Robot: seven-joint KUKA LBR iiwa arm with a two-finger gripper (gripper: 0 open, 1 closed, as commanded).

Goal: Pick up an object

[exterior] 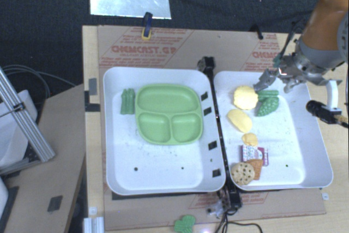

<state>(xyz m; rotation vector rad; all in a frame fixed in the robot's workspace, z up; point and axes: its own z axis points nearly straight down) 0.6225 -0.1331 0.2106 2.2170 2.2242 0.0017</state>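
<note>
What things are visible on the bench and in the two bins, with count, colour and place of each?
White bins: 2, side by side.
Divided plate: 1, green, left bin.
Green bean bundle: 1, left of plate.
Yellow toy foods: 2, right bin, upper part.
Green leafy toy: 1, right of them.
Small packet: 1, red and white, right bin, lower part.
Cookie: 1, tan, front corner.
Green toy: 1, outside the bins, front.
Gripper: 1, grey, above right bin's upper part.

Grey arm [327,35] in from the right, gripper [275,80] low, fingers spread.
</note>
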